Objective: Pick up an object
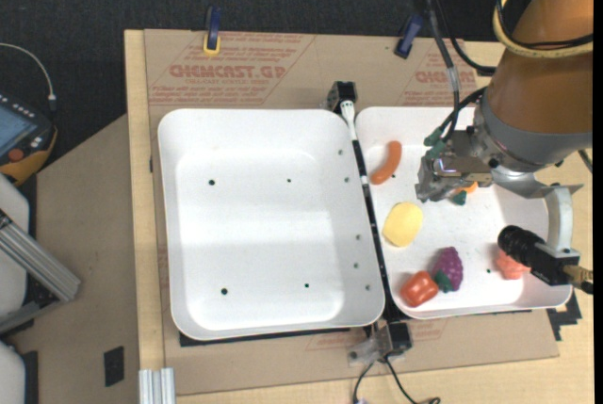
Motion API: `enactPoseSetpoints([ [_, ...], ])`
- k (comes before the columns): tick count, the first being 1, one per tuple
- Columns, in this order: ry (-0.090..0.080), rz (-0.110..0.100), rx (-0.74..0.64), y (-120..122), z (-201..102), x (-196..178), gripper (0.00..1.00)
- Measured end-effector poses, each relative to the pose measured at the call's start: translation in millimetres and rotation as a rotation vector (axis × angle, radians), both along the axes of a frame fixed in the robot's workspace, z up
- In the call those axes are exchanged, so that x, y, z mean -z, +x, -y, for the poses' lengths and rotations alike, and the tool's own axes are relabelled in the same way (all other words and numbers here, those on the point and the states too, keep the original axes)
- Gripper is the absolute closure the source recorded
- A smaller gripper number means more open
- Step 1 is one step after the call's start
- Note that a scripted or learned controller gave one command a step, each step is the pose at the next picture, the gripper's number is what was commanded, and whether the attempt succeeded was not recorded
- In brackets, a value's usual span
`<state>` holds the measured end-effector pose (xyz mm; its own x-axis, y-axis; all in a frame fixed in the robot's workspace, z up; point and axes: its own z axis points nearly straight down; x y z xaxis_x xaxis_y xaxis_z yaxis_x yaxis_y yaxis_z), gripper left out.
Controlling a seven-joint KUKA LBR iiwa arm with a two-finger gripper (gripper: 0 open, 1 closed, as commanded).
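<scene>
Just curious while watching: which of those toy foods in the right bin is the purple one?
The purple grapes, near the bin's front edge, touching the red-orange pepper. The yellow lemon and orange sausage lie farther back.

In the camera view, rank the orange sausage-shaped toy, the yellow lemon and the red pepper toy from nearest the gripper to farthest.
From the gripper:
1. Orange sausage-shaped toy, to its left near the bin divider.
2. Yellow lemon, below and left; close to the sausage's distance, but slightly farther.
3. Red pepper toy, at the right bin's near edge.

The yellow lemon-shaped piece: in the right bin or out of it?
In. The yellow piece lies on the floor of the right bin, near its left wall, apart from the gripper.
</scene>
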<state>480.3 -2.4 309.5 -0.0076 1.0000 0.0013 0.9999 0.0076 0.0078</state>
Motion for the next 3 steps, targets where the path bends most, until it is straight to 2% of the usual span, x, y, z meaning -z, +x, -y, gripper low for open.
enactPoseSetpoints([
  [1,0.000,-0.002,0.000,-1,-55,-30,1.00],
  [2,-0.003,-0.015,0.015,-2,13,31,1.00],
  [3,-0.003,-0.019,0.017,-4,79,131,1.00],
])
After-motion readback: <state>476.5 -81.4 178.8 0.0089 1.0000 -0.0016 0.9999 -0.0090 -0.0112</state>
